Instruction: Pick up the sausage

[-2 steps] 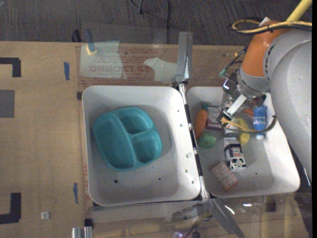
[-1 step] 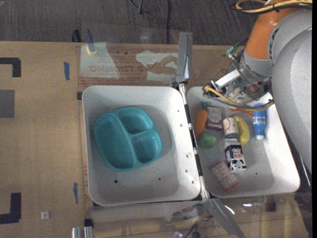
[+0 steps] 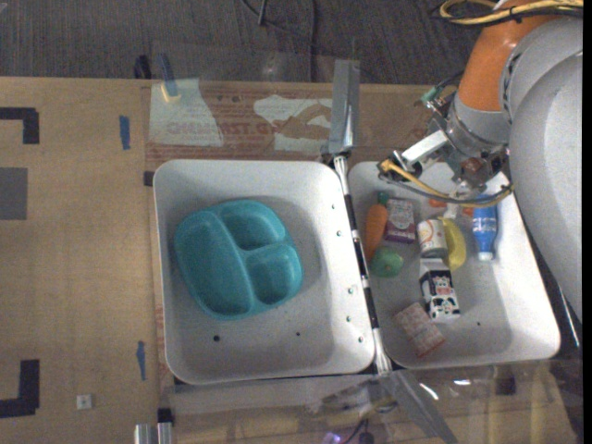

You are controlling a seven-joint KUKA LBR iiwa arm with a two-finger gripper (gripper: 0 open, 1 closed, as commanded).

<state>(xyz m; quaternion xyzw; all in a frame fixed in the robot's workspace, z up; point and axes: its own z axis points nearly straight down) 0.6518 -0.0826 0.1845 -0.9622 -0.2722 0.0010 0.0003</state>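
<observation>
The sausage (image 3: 419,329), a short pinkish-brown piece, lies near the front edge of the right bin (image 3: 518,326), just below a milk carton (image 3: 440,294). My gripper (image 3: 456,191) hangs over the back of the right bin, above a small can (image 3: 431,237) and a banana (image 3: 454,245). It is well behind the sausage and apart from it. The wrist and its cables hide what lies under the gripper.
An orange carrot (image 3: 375,229), a purple box (image 3: 400,220), a green fruit (image 3: 388,262) and a blue bottle (image 3: 484,232) crowd the back half of the right bin. A teal divided plate (image 3: 239,257) sits in the left bin (image 3: 185,340). The bulky grey arm overhangs the right side.
</observation>
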